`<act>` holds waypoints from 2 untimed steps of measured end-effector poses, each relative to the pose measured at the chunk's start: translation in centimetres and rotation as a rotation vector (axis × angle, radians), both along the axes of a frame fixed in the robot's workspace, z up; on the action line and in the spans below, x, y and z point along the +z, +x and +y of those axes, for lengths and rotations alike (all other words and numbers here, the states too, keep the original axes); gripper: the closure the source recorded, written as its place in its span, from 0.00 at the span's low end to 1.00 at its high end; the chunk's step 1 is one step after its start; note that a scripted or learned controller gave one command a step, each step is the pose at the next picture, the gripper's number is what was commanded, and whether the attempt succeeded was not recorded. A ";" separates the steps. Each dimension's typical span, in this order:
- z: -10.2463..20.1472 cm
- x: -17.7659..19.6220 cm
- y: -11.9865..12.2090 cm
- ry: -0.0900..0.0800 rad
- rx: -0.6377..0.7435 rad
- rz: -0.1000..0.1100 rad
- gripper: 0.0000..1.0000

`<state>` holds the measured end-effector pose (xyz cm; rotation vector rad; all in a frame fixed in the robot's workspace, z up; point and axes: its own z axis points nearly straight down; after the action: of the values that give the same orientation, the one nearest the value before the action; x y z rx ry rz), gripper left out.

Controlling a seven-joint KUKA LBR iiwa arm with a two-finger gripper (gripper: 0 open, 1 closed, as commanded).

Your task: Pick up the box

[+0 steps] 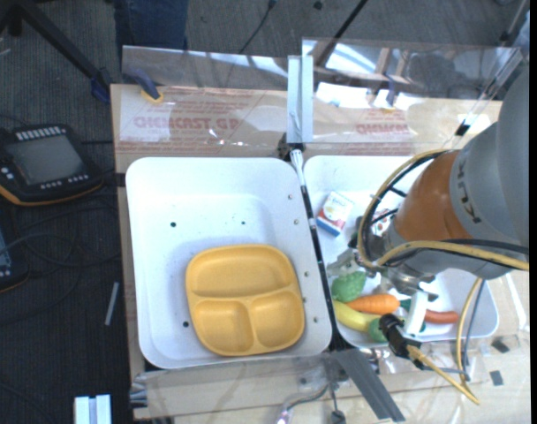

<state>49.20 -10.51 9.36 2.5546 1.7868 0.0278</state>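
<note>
Tray in left bin; box in right bin.

- Box: printed card, slightly glossy.
- Tray: smooth matt yellow plastic.
- Bins: smooth white plastic.
- Arm: satin grey casing, glossy orange band.

The scene was brightly and evenly lit from above, so the white left bin looked nearly washed out and the yellow tray cast only a faint, soft shadow. Glare streaked the clear plastic panels behind the bins. The picture was slightly soft and grainy, and the dark floor stayed dim.
</note>
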 end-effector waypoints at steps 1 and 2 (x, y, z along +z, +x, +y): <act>0.3 -0.1 1.1 0.002 -0.008 0.016 0.00; 0.1 -0.1 1.1 0.005 -0.011 0.013 0.00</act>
<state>50.27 -10.42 9.23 2.5739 1.7797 0.0148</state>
